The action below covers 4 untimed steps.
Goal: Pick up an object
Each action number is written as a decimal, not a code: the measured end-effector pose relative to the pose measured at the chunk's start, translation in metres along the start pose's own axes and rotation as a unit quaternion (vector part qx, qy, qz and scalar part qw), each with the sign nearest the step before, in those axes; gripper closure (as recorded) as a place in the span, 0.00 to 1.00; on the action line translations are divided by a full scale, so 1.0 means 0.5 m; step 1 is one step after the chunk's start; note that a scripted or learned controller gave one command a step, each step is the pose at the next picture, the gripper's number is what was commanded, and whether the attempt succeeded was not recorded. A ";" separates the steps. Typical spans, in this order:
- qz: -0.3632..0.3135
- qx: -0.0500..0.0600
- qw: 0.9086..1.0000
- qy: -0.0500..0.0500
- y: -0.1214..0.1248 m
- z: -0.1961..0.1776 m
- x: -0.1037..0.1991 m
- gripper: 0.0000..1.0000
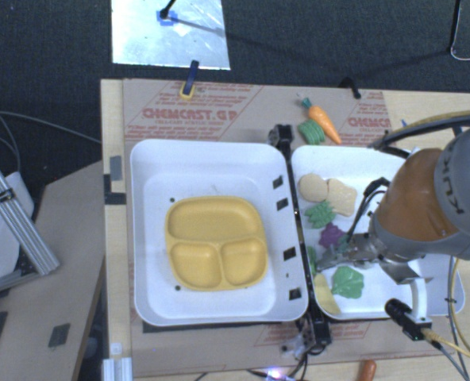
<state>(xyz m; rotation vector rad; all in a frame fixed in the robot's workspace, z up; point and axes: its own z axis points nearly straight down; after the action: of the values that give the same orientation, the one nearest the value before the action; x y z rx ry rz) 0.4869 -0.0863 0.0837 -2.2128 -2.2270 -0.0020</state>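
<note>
The right bin holds several toy foods: a round beige piece, a pale slice, a dark green leafy piece, a purple bunch, a light green leafy piece and a yellow piece at the front edge. My gripper is low over the bin's left half, between the purple bunch and the light green piece. The grey arm with its orange band covers the bin's right part. I see nothing clearly held.
The left bin holds a yellow divided tray. An orange toy carrot and a green piece lie on the cardboard behind the right bin. A blue and yellow tool lies at the back.
</note>
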 end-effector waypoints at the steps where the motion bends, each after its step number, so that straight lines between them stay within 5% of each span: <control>1: -0.003 -0.007 1.000 0.000 0.018 -0.214 0.147 0.00; 3: 0.004 0.000 1.000 -0.001 -0.002 -0.051 -0.002 0.00; 4: 0.000 -0.011 1.000 -0.002 0.003 -0.624 0.040 0.00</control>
<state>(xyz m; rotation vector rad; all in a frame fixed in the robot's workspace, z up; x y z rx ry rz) 0.4886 -0.0670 0.3958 -2.2248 -2.2407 -0.0229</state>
